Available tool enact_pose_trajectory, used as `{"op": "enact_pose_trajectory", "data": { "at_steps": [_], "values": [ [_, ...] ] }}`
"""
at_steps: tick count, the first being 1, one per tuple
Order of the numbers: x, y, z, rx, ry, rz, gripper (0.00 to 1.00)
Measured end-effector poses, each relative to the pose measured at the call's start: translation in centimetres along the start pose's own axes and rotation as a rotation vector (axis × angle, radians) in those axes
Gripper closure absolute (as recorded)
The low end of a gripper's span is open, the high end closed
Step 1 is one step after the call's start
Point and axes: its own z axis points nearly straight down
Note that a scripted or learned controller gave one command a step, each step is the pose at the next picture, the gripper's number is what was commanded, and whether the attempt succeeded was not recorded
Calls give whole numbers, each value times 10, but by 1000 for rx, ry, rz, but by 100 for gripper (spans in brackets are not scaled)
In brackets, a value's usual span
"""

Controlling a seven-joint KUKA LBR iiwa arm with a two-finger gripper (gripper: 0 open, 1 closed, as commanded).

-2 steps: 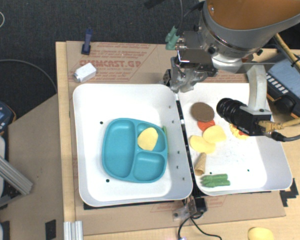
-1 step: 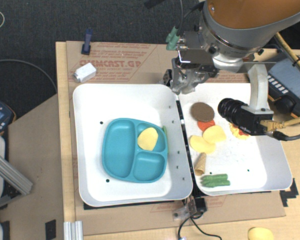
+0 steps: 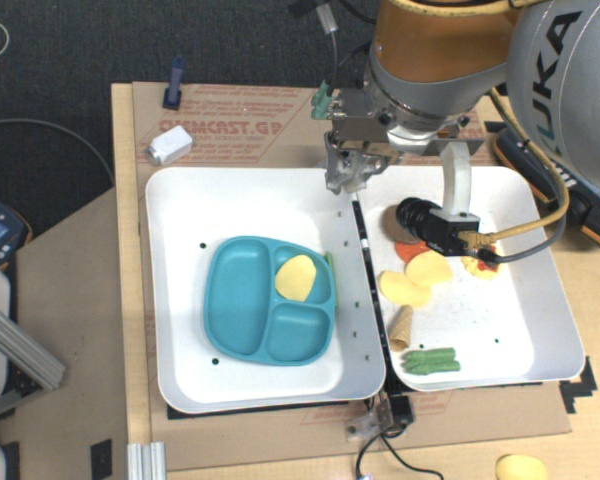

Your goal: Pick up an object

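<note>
My gripper hangs over the far end of the ridge between the two bins, with no object seen in it. The left bin holds a blue divided plate with a yellow food piece in its upper right compartment. In the right bin lie two yellow slices, a red piece, a brown disc, a tan cone, a green bean bundle and a small yellow-red item. The arm's black attachment hides part of that bin.
A small white block and a blue clip lie on the cardboard behind the left bin. A yellow object sits off the bench at the bottom right. Cables run along the right bin's far side.
</note>
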Motion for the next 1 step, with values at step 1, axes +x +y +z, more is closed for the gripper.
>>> {"op": "enact_pose_trajectory", "data": {
  "at_steps": [1],
  "values": [
    [85, -34, 77, 1, 3, -13, 100]
  ]
}}
